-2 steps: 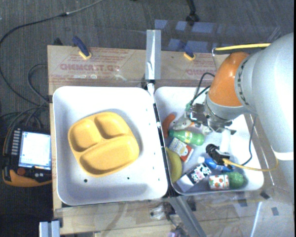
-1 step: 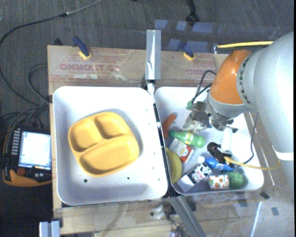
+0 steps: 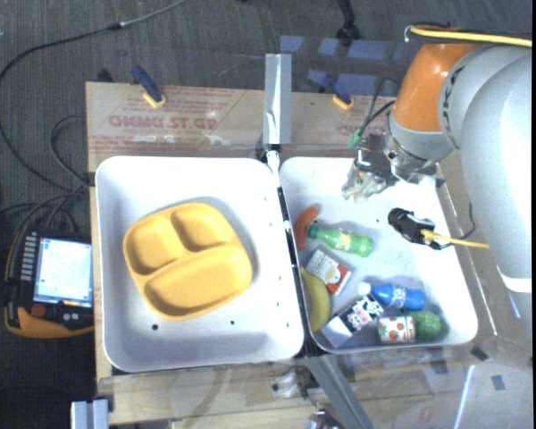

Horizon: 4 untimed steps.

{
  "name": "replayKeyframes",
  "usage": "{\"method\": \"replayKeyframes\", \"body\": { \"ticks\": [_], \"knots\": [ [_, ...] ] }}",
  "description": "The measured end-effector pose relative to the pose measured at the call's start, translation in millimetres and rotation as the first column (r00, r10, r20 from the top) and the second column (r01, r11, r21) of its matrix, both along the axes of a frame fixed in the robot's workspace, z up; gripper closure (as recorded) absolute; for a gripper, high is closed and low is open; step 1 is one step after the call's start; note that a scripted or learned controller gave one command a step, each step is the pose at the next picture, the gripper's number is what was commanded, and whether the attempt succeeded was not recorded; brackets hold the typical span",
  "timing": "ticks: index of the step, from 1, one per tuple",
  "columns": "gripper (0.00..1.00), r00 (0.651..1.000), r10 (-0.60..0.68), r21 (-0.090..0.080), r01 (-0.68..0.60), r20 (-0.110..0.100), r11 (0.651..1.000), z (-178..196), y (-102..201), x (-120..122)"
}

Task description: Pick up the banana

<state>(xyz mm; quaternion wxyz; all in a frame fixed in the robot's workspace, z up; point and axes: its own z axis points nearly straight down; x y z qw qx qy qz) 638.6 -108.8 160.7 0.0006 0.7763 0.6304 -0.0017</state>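
Observation:
The banana (image 3: 318,298) lies along the left wall of the right bin (image 3: 456,266), near its front, partly under a small red and white packet (image 3: 326,269). My gripper (image 3: 364,186) hangs over the back of the right bin, well behind the banana and to its right. Nothing shows between its fingers.
The right bin also holds a green bottle (image 3: 342,239), an orange-red carrot-like piece (image 3: 304,224), a blue bottle (image 3: 397,295), a black and white cow-pattern carton (image 3: 361,314) and a strawberry-print can (image 3: 406,328). The left bin (image 3: 116,204) holds a yellow divided tray (image 3: 189,259).

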Motion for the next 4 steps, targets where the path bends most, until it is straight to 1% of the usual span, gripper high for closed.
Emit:
{"method": "replayKeyframes", "body": {
  "ticks": [1,2,3,4],
  "knots": [
    [0.0,1.0,0.0,-0.001,0.0,-0.001,1.0,0,0,0],
    [0.0,0.97,-0.242,0.003,0.242,0.011,0.97,-71,8,-68],
    [0.0,0.996,-0.09,-0.001,0.09,0.001,0.996,-4,-58,-4],
    [0.0,0.696,-0.718,-0.003,0.718,-0.002,0.696,-16,-8,-59]
  ]
}}
